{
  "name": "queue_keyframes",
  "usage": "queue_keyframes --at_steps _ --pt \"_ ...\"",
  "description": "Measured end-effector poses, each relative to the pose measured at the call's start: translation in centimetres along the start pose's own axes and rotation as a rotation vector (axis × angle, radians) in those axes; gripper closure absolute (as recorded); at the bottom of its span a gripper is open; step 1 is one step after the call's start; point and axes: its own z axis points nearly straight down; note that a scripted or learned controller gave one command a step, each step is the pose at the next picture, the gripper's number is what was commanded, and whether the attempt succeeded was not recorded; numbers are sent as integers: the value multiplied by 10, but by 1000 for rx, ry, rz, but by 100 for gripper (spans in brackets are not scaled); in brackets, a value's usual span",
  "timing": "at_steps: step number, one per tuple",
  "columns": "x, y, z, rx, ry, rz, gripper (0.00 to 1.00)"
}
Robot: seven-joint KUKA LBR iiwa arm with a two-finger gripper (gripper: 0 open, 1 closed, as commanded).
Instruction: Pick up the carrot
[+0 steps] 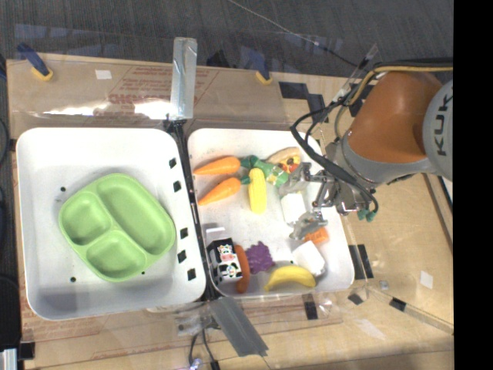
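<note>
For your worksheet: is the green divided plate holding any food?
Empty: the green divided plate in the left bin shows three bare compartments.

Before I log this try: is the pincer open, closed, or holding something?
Pincer: cannot be told; it sits low in the right bin, away from the carrots.
</note>
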Motion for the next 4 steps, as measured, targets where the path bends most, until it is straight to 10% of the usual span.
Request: queue_keyframes --at_steps 2,3,4 --pt "22 -31 117 1 -3 98 0" --pt "-71 -33 1 3 -11 -89 0" --pt "-5 -31 66 -2 3 -10 0"
